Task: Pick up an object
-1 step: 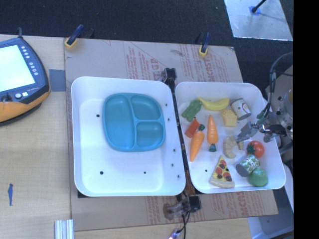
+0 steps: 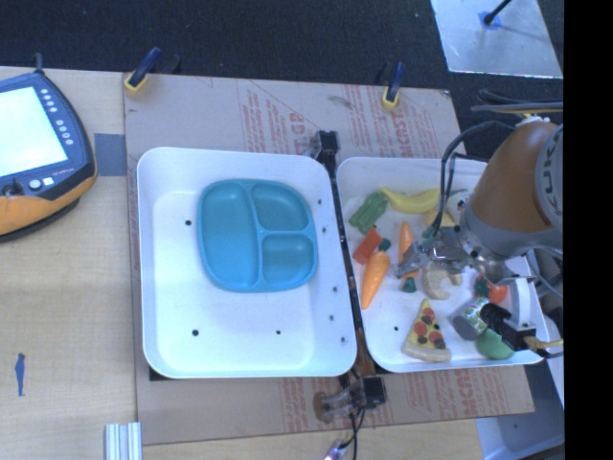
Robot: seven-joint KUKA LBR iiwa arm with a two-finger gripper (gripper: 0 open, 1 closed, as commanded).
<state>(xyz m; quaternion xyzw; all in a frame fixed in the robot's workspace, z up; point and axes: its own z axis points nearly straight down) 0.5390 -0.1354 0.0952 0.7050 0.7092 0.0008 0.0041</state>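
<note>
From the camera above the bench, the arm (image 2: 512,185) reaches in from the right and hangs low over the right bin (image 2: 383,353), its gripper (image 2: 428,254) down among the toy food. It sits close to a small orange carrot (image 2: 405,238), with a bigger carrot (image 2: 374,276), a banana (image 2: 412,199) and a pizza slice (image 2: 427,333) scattered around, presumably loose so any one can be grabbed. I judge it is going for something near the middle of the pile. Whether the hand is wide, narrow or gripping I cannot tell; the wrist covers it. The left bin (image 2: 163,353) carries a blue divided plate (image 2: 257,234). The arm's bulk hides the bin's right side.
</note>
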